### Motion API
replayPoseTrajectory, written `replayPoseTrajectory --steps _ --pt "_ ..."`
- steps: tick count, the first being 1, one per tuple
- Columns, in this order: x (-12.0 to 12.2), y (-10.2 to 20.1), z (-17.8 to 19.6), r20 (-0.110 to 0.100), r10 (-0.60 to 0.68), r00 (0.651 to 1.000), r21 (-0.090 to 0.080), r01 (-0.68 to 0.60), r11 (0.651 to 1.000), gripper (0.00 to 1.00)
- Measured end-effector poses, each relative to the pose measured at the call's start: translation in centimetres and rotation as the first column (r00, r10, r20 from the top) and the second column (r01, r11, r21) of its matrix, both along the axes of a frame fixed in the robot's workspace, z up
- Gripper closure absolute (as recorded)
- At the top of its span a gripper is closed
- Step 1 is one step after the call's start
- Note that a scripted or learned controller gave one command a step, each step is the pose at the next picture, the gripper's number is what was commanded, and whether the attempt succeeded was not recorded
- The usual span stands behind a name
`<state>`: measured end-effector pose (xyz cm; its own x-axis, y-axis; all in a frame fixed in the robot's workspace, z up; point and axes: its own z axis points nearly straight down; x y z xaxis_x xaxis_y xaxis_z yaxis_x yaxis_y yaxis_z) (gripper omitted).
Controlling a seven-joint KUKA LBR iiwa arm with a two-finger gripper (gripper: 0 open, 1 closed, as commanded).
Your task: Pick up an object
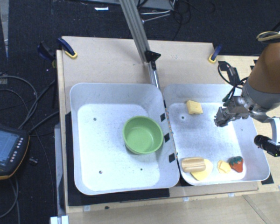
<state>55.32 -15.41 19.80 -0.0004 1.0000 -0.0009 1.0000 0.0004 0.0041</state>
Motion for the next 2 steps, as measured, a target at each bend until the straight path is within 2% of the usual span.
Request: replayPoseTrajectory --steps 1,2 --pt "0.1 0.0 4.1 -0.001 0.000 1.000 0.000 0.000 1.000 1.00" --pt "2.5 4.1 3.5 -0.004 0.004 1.000 0.002 -0.004 1.000 1.00"
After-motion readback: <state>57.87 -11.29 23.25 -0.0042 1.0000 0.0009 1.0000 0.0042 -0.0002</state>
